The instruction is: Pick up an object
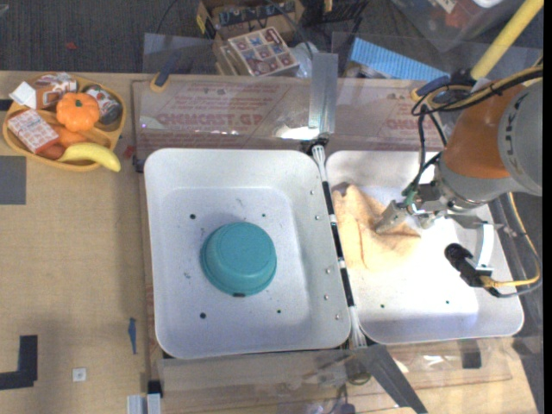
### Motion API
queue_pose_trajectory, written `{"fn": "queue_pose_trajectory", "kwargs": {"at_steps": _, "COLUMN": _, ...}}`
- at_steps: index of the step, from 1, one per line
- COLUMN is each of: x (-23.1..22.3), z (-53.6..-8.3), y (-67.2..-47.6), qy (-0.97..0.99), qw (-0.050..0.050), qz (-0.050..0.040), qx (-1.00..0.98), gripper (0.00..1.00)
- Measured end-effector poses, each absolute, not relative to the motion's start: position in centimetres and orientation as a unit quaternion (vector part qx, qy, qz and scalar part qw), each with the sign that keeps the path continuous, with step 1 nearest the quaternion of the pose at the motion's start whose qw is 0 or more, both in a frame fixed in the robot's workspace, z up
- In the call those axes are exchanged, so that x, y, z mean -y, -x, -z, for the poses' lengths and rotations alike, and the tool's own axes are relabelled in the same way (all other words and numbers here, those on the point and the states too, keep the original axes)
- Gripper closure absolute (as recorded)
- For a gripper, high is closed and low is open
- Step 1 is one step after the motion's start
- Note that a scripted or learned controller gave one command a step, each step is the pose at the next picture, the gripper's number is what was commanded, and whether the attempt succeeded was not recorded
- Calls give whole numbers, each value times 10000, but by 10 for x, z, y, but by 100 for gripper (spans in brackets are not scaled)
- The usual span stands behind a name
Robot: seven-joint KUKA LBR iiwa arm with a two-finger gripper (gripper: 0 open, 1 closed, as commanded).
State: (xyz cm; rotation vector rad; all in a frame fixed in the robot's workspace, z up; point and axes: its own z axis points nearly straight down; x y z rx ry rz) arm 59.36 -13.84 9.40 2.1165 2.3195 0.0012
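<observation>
Over the right bin (483, 313), the arm (483, 149) angles its tool (390, 220) onto a tan cloth (371, 227).

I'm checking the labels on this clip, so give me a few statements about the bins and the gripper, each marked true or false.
1. The teal bowl lies in the left bin. True.
2. The gripper is over the left bin. False: it is over the right bin, at the tan cloth.
3. The tan cloth lies in the right bin near the wall shared with the left bin. True.
4. The teal bowl is lifted clear of its bin by the arm. False: it rests on the bin floor, far from the gripper.
5. A small dish with a banana sits on the bench left of the bins. True.
</observation>
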Motion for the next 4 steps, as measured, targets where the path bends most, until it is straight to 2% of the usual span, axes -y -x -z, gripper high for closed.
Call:
{"fn": "queue_pose_trajectory", "kwargs": {"at_steps": 1, "x": 123, "z": -90, "y": -558, "qy": -5970, "qw": 53, "qz": -34, "qx": -8022, "gripper": 0}}
{"fn": "queue_pose_trajectory", "kwargs": {"at_steps": 2, "x": 108, "z": -88, "y": -631, "qy": -5630, "qw": 46, "qz": -21, "qx": -8264, "gripper": 0}}
{"fn": "queue_pose_trajectory", "kwargs": {"at_steps": 3, "x": 102, "z": -89, "y": -618, "qy": -5346, "qw": 39, "qz": -18, "qx": -8451, "gripper": 0}}
{"fn": "queue_pose_trajectory", "kwargs": {"at_steps": 4, "x": 100, "z": -88, "y": -630, "qy": -4890, "qw": 46, "qz": -12, "qx": -8723, "gripper": 0}}
